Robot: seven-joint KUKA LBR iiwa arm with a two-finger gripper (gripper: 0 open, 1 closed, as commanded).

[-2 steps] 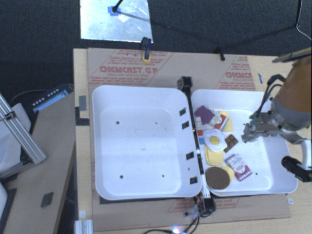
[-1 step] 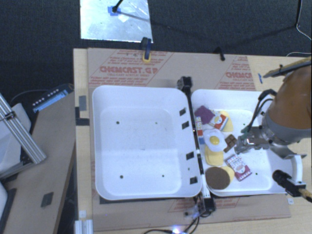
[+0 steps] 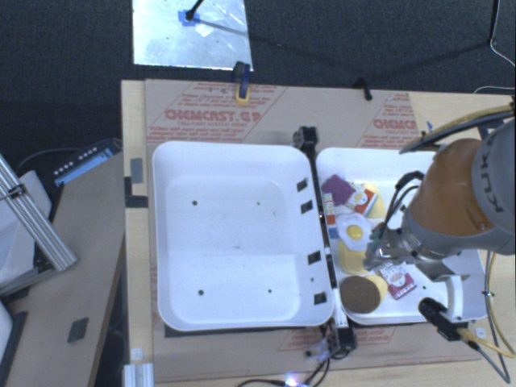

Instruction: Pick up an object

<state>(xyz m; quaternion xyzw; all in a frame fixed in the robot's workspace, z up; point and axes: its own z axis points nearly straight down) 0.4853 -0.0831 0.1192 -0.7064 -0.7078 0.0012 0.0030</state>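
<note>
- Gripper (image 3: 377, 252), one: low inside the right bin, at the end of the grey arm (image 3: 451, 208) with its orange band; whether its fingers are apart or together cannot be told, and nothing is seen between them.
- White bins, two, side by side: the left bin (image 3: 234, 236) and the right bin (image 3: 343, 161), which holds all the loose objects.
- Purple object (image 3: 338, 189), one: near the right bin's far left corner.
- Orange-and-white packet (image 3: 367, 201), one: just beside the purple object, on its right.
- White-and-yellow round object (image 3: 354, 232), one: just left of the gripper.
- Brown disc (image 3: 360, 293), one: at the near edge of the right bin, below the gripper.
- Red-and-white packet (image 3: 397, 281), one: just right of the brown disc, beside the gripper.
- Black divider strip (image 3: 319, 208), one: between the two bins.
</note>
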